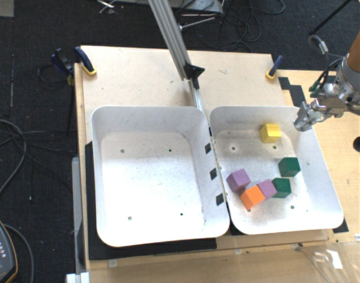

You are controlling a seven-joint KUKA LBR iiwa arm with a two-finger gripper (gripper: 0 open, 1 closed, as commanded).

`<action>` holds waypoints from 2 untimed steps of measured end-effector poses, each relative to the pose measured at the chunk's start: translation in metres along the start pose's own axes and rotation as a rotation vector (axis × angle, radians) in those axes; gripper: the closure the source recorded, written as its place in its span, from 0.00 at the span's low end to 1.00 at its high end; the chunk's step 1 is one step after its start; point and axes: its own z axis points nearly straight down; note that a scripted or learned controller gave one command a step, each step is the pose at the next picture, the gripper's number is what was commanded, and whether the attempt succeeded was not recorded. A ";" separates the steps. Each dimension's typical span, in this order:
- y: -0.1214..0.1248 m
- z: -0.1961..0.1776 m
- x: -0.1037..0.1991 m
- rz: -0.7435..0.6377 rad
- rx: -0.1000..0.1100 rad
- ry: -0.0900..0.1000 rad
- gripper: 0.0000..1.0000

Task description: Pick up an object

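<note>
Claw [303, 121]: over right bin's [321, 175] far right rim; grip state cannot be told
Yellow block [270, 132]: inside that bin, just left of claw, apart

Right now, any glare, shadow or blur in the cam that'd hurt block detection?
Camera view: even lighting, soft shadows under the blocks; yellow block and the purple block read crisp. White right bin is bright but not blown out; speckles visible on its floor. Gripper at the bin's far right rim looks slightly soft, fingers hard to resolve.
</note>
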 end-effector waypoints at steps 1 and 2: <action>-0.022 0.122 -0.024 0.008 0.018 0.004 1.00; -0.019 0.118 -0.024 0.005 0.009 0.002 0.00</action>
